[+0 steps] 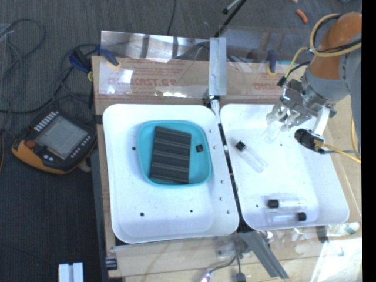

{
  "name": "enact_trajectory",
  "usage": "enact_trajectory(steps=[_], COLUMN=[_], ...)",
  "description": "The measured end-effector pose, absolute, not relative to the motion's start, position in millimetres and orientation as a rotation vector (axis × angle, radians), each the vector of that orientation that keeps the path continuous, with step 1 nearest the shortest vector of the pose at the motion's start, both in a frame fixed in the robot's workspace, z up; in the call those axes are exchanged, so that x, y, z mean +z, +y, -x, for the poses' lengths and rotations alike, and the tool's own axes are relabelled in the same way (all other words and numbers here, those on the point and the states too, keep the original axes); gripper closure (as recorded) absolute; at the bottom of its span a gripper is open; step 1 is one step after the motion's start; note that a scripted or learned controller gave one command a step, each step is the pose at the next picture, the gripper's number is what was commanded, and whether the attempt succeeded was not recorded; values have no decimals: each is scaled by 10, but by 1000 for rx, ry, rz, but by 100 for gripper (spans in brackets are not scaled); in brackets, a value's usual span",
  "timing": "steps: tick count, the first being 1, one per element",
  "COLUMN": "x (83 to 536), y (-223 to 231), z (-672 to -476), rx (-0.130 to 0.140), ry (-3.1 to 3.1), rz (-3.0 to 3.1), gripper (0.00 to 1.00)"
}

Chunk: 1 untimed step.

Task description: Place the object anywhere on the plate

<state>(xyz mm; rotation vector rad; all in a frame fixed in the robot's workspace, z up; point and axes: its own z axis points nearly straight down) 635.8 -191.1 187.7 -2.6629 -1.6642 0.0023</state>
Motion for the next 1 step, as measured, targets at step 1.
enact_trajectory(steps=[1], x=[1878], y=[-1911], z=[-6358], rx=[2], ry=[-1664], rz=[2663], gripper=[0])
